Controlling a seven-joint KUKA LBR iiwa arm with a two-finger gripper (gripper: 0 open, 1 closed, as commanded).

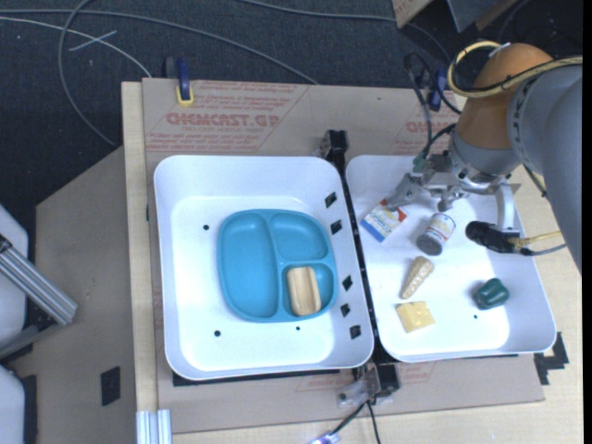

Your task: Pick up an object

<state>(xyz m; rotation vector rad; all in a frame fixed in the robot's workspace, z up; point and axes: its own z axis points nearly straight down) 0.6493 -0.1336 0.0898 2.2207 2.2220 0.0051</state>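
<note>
The left bin (176,248) holds a blue divided plate (268,262) with a bread piece (303,289). The right bin (527,326) holds a cheese cube (415,316), cone (415,277), small bottle (436,234) and green object (491,293). The gripper (442,185) hangs over this bin on the desk (92,248).

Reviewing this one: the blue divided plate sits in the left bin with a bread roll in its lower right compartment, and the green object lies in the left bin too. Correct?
Not quite. In the camera view the green object lies in the right bin, near its right edge. The rest holds: the blue divided plate sits in the left bin, with the bread roll in its lower right compartment.
</note>
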